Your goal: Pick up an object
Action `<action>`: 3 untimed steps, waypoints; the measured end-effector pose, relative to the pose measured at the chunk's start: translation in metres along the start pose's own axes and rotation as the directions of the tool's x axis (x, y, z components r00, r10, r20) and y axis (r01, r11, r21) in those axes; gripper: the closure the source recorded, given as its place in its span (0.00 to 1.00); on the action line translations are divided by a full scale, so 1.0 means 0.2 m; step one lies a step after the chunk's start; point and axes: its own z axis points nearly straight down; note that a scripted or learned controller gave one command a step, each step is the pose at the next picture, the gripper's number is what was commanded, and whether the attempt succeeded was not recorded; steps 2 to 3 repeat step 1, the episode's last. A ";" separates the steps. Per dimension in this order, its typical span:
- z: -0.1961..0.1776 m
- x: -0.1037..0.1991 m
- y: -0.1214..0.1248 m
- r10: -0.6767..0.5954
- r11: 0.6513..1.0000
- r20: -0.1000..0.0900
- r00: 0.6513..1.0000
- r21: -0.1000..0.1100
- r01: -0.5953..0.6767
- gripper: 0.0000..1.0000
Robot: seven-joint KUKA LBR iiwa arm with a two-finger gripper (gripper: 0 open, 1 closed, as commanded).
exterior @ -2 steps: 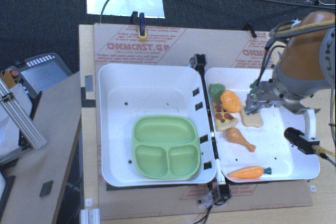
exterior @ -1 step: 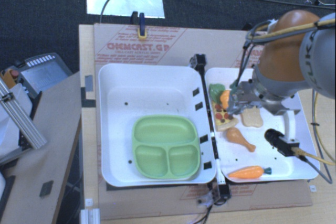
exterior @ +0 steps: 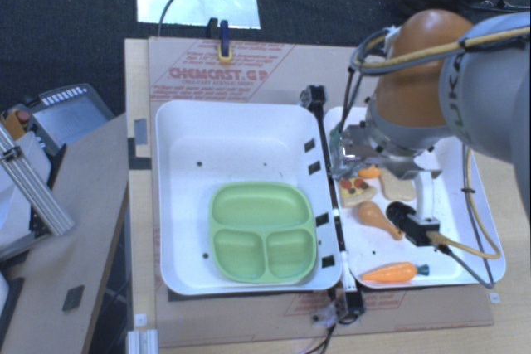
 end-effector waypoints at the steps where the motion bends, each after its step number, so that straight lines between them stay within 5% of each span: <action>1: 0.05 0.21 0.03 0.001 1.000 0.000 1.000 0.001 -0.001 1.00; 3: 0.05 0.21 0.03 0.001 1.000 0.000 1.000 0.001 -0.001 1.00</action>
